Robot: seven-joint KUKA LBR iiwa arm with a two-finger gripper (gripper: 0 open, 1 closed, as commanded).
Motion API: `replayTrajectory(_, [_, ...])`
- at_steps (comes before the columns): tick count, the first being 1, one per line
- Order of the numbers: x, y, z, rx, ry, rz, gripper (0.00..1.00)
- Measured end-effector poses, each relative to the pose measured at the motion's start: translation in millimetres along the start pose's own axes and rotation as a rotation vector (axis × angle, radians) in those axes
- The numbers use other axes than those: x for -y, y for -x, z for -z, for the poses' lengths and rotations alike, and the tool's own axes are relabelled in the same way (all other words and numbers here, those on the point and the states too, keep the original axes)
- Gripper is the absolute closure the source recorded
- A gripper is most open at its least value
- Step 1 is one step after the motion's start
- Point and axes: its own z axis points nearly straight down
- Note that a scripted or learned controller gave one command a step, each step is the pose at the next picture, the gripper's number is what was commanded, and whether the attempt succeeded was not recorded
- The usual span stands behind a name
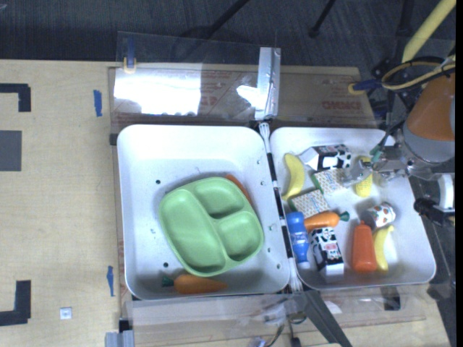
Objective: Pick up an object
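Wooden bench [58, 194] carries two white bins. At nine o'clock, the left bin [137, 165] holds a green divided plate [210, 226] that half hides a carrot [199, 283] at its six o'clock. At three o'clock, the gripper [359, 166] hangs over the right bin [419, 266]; its state cannot be told. Beneath lie a banana [294, 174], blue bottle [296, 233] and orange bottle [363, 248].

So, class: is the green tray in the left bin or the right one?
Left bin. The green tray lies flat inside its white walls, with a carrot beside its near edge.
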Motion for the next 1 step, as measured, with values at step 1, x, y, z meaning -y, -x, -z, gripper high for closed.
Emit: replayTrajectory(1, [-1.1,1.3,8.8,0.006,0.002,0.002,1.0])
